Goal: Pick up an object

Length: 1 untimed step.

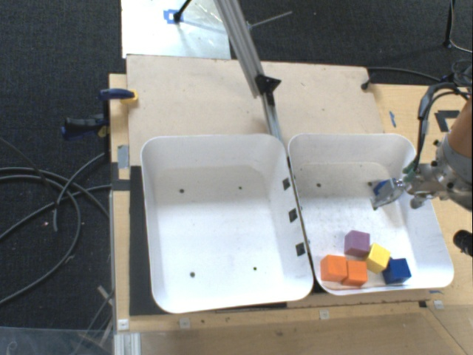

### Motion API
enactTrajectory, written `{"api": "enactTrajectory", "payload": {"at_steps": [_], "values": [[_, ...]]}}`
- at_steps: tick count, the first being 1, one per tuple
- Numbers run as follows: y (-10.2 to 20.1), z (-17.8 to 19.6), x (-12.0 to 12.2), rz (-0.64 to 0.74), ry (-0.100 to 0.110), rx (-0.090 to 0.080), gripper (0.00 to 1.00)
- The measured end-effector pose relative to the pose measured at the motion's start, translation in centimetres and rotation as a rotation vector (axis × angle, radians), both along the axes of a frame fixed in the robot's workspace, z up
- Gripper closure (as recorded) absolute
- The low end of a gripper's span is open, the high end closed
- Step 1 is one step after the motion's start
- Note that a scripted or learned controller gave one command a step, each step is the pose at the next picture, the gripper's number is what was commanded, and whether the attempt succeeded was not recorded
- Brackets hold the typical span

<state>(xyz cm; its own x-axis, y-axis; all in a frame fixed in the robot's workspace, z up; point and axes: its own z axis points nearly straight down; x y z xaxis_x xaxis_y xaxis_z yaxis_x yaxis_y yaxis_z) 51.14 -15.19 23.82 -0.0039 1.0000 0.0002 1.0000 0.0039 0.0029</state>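
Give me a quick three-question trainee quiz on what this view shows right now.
1. True or false: the blocks lie in the right bin.
2. Which block is nearest the gripper? A purple block B orange blocks C blue block
3. Fill in: the yellow block sits between the purple block and the ____ block.

Key: 1 true; 2 A; 3 blue.
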Motion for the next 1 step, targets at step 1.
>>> {"api": "enactTrajectory", "payload": {"at_steps": [1], "values": [[-1.32,-15.18,6.46,0.002,0.005,0.000,0.00]]}}
